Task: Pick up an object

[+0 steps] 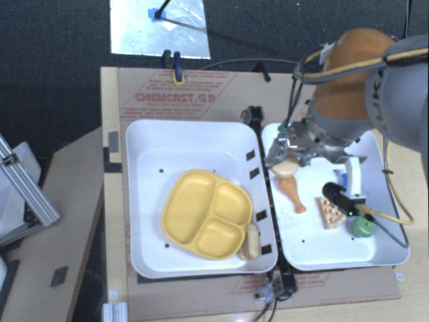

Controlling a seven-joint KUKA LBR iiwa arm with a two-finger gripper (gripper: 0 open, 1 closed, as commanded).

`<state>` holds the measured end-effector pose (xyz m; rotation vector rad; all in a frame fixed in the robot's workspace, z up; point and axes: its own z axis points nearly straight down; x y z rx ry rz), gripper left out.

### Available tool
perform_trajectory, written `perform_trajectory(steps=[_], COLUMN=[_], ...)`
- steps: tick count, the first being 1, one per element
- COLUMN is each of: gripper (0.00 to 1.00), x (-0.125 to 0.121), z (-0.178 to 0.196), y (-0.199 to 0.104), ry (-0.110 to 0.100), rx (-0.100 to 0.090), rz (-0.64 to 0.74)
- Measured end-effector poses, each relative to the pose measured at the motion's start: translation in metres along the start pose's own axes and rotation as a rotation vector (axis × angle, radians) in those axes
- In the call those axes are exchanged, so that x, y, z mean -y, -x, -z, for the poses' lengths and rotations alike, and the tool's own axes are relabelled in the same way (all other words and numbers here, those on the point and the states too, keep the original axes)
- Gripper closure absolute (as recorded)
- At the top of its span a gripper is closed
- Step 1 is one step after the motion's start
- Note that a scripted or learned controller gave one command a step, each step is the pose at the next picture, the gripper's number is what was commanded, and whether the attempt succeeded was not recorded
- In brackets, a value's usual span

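Dark cloth backs a pale bench that carries two white bins, the left bin with a yellow divided plate and a beige roll against the plate's lower right edge. In the right bin a toy drumstick lies slanted, its pale rounded end toward the bin's upper left corner and its orange shank pointing down and right toward a pizza slice, which lies near it but apart. A green round piece sits further right. The gripper hangs just over the drumstick's rounded end, hard by the inner wall that divides the bins; whether it is open or closed cannot be told from this slant, and nothing is visibly held. The likely trouble is that wall: a descent this close to it could catch the rim or pin the drumstick against it. The rounded end also looks prone to squirting sideways under a pinch, while the thin shank lies off to the lower right of the gripper.
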<state>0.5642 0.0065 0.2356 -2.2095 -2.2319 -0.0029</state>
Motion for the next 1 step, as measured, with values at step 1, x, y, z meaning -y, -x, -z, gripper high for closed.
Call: perform_trajectory(steps=[1], gripper=[1.0], x=[0.0034], z=[-0.0119], y=[-0.0577], ry=[-0.001], rx=[0.0], rz=[0.0])
